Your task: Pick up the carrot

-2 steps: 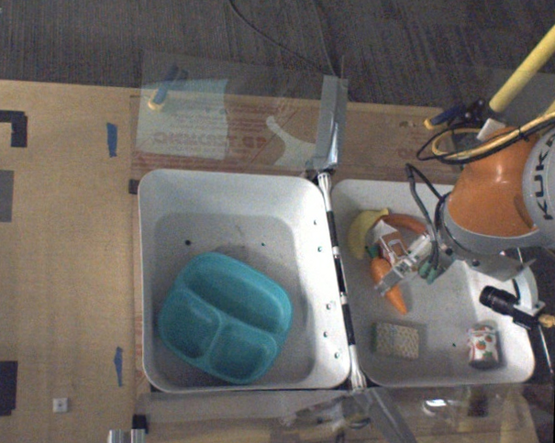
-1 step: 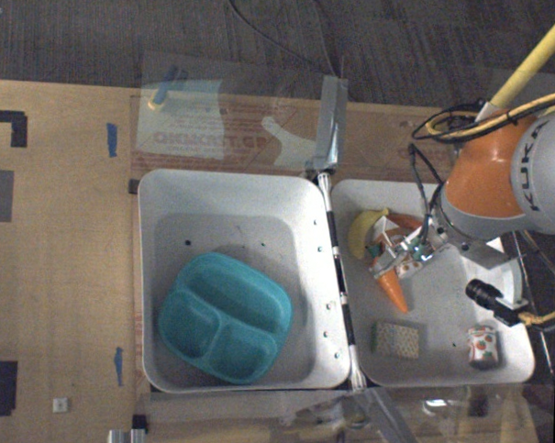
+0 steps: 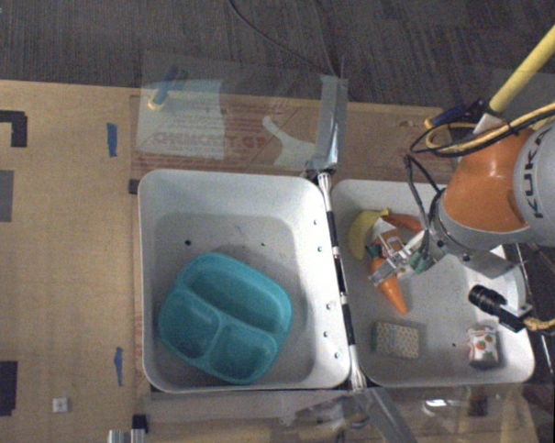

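Pad [image 3: 397, 340], speckled and rectangular, lies nearest, flat on the floor of the right bin [image 3: 443, 310], just in front of the carrot [image 3: 395, 295]. A small white box [image 3: 482, 344] with red marks sits about as near, well to the right of the carrot.

The carrot lies in the left half of the right bin, close to its middle. Its long axis runs near to far with a slight slant. The narrow tip points toward the near side and a little to the right, ending just short of the pad. The thick end runs up under the gripper [image 3: 400, 259].

The gripper hangs right over the carrot's far end, low in the bin. Whether it is clenched or released cannot be told, nor whether it grasps the carrot. The arm [image 3: 485, 193] slants down toward the carrot from the right and from beyond it, with the orange band uppermost and the grey wrist below it, tilted to the left.

A yellow thing [image 3: 366, 232] lies beyond the carrot and slightly left, just beside the gripper. An orange patch [image 3: 404, 221] shows straight beyond the gripper; whether it belongs to the carrot cannot be told.

Far to the left of the carrot, a teal divided plate [image 3: 223, 315] rests in the left bin [image 3: 223, 200]. Beyond the carrot and to its left, past both bins, a clear sheet [image 3: 226, 131] lies on the bench [image 3: 56, 252].
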`<state>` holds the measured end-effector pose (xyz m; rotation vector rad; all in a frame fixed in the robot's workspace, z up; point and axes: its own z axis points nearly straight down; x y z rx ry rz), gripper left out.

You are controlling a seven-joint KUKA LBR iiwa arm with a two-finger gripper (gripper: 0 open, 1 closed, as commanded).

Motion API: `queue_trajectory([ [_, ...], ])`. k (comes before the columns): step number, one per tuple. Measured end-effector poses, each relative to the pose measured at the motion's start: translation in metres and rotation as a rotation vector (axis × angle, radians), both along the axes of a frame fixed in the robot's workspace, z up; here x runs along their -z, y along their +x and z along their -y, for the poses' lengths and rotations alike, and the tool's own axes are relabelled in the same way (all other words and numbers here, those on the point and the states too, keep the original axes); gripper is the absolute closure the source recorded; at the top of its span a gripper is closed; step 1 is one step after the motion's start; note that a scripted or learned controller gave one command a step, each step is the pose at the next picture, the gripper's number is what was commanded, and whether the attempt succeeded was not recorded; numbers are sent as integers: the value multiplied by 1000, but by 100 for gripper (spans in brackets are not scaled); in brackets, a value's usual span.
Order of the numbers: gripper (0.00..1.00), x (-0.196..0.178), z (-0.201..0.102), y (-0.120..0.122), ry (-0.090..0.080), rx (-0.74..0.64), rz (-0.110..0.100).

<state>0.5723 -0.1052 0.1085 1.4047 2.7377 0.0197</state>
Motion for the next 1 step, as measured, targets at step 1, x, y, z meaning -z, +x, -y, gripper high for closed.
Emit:
queue_trajectory([
  [1, 0, 1, 17, 5, -3, -133, -13],
])
